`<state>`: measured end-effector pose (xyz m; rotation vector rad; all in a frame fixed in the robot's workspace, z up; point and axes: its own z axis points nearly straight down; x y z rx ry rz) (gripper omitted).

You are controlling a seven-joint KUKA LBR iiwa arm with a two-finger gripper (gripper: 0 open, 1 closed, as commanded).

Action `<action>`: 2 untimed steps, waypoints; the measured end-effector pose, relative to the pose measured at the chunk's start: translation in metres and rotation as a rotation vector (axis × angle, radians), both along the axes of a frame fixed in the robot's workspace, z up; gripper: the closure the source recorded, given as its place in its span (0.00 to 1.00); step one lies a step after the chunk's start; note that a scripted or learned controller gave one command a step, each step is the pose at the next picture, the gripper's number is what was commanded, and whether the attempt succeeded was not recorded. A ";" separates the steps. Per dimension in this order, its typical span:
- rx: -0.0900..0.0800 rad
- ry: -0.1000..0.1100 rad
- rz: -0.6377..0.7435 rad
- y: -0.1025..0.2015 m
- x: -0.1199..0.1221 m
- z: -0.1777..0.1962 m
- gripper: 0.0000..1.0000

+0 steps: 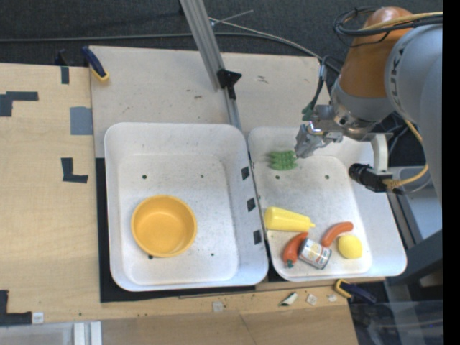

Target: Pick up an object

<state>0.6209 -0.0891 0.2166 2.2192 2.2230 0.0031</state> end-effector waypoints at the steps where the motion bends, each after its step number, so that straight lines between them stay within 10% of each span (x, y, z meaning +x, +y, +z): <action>1: 0.002 0.006 0.004 0.047 -0.024 0.012 1.00; 2: 0.002 0.008 0.005 0.094 -0.047 0.021 1.00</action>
